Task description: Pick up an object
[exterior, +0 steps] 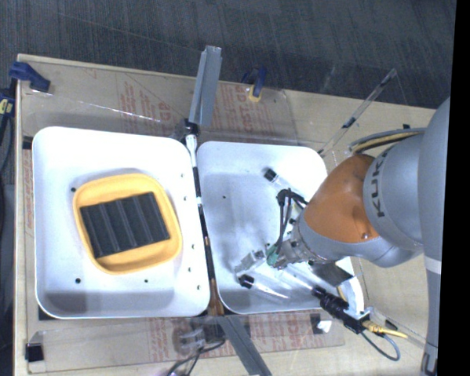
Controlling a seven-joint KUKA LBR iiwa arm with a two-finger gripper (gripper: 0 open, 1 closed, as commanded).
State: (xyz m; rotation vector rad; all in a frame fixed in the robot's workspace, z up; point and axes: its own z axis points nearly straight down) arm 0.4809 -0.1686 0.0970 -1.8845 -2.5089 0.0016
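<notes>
My gripper [245, 272] is low in the right bin [235, 191], near its front edge, pointing left. Its two fingers stand apart, open, and I see nothing between them. A clear plastic item [283, 286] lies on the bin floor just right of the fingertips, partly under the wrist. A small clear tube with a dark cap [272, 176] lies toward the back of the same bin. In the left bin [56, 150] rests a yellow tray-like object with a black ridged centre [126, 221], far from the gripper.
The grey arm with its orange band [340, 212] covers the right side of the right bin. The wall between the two bins [200, 221] runs just left of the gripper. Cables [285, 205] hang by the wrist.
</notes>
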